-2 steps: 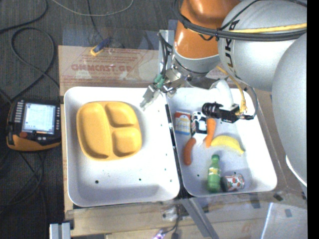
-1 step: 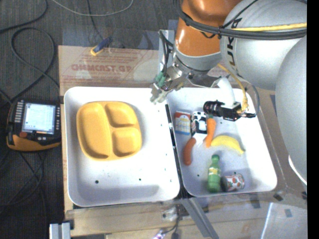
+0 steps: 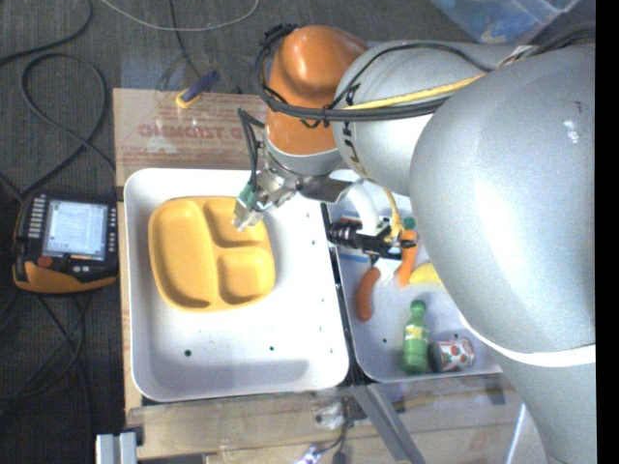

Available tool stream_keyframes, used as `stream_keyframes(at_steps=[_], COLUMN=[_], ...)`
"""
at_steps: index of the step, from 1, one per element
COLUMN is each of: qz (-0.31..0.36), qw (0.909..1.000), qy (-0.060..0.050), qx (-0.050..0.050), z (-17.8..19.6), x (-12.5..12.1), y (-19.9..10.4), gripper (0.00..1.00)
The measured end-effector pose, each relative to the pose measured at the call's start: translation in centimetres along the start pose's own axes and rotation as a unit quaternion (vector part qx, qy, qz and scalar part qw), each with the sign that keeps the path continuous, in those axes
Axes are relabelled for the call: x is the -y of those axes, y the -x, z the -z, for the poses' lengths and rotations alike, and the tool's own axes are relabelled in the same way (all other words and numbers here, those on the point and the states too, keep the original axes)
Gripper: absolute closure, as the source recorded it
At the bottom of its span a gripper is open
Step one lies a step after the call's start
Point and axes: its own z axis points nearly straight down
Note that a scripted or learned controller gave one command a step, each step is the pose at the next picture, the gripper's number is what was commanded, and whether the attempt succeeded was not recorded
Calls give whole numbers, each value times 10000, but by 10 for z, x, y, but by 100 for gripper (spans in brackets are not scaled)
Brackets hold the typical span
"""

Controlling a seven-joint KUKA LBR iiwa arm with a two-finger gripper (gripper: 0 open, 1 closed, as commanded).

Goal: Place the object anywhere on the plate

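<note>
My jaws hang over the far right corner of the yellow plate (image 3: 208,254), which sits in the left bin (image 3: 242,356) on the table. I cannot tell if my jaws are wide or narrow. There is a small green-blue bit (image 3: 250,199) at their tip, but I cannot tell if it is a thing I hold or just part of me. If it is the thing to place, it is right above the plate's edge. I think I would then only need to go down and a little to the left and near. If not, the things to pick lie to my right, in the right bin (image 3: 377,361). There I count one green bottle (image 3: 416,336) with its long side going near to far. Just right of it is one red and white can (image 3: 452,354). I also count one long red thing (image 3: 365,293) and one orange thing (image 3: 408,259). There is one plate with three parts, two bins and one arm.
</note>
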Motion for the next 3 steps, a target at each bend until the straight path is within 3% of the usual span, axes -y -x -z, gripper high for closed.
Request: stream_keyframes(at_steps=[1, 2, 3], qz=[1, 467, 1381], qw=[10000, 9989, 9904], qy=[4, 50, 14], qx=[-1, 29, 18], z=[0, -54, 45], x=[0, -46, -46], y=[0, -14, -65], gripper=[0, 0, 0])
